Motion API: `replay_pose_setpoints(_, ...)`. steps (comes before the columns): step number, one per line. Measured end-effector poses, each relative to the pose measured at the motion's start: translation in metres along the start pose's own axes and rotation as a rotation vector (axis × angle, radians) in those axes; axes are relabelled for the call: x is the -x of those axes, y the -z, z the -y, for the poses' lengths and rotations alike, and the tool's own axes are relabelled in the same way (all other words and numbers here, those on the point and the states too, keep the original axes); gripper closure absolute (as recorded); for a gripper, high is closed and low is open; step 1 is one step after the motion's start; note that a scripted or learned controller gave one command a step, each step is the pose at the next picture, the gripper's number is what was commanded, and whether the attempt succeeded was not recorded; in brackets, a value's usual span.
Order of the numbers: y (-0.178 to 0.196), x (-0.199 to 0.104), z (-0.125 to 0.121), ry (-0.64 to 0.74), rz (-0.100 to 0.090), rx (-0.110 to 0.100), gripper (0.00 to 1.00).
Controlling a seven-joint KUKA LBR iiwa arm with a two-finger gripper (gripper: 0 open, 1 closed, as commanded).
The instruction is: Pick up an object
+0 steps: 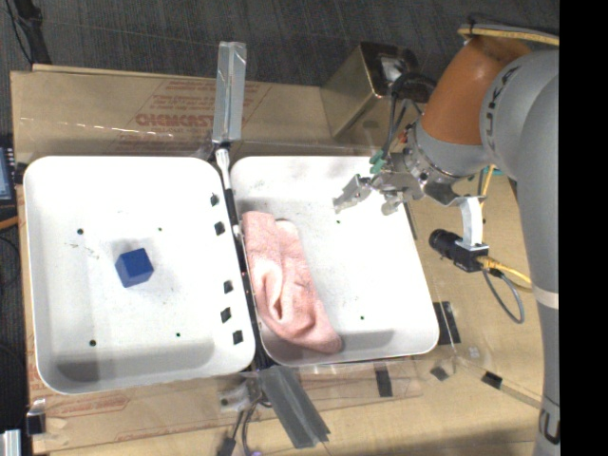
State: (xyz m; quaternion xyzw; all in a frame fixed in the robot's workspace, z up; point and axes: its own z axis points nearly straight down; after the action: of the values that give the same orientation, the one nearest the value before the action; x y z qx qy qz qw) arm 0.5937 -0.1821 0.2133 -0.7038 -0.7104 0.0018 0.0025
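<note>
A: Which object can the arm take here?

B: There are two. A pink cloth (285, 281) lies crumpled in the right bin (380, 283), along its left wall, from the middle of the frame down to the lower edge of the bin. A small blue cube (135, 266) sits in the left bin (57, 255), at centre left of the frame, well apart from the cloth.

A: And where is the gripper (372, 195)?

B: It is above the upper part of the right bin, at upper right of centre. The jaws look spread, one finger pointing left and one lower to the right, and nothing is between them.

A: So which step is this?

B: I judge it is the approach; no grasp is made yet. The cloth is the nearer thing, down and to the left of the gripper.

A: What does the next move need?

B: The gripper should travel over a thick fold of the cloth, go down with the jaws spread, then close. A thin edge may slip out.
</note>
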Motion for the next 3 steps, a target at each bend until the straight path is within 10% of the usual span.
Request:
replay_pose_setpoints(1,-0.122,-0.088,0.024,-0.068,0.0,0.002,0.0)
replay_pose_setpoints(2,-0.113,-0.088,0.024,-0.069,0.001,0.0,1.0)
replay_pose_setpoints(3,-0.101,-0.06,-0.008,-0.052,0.0,0.004,1.0)
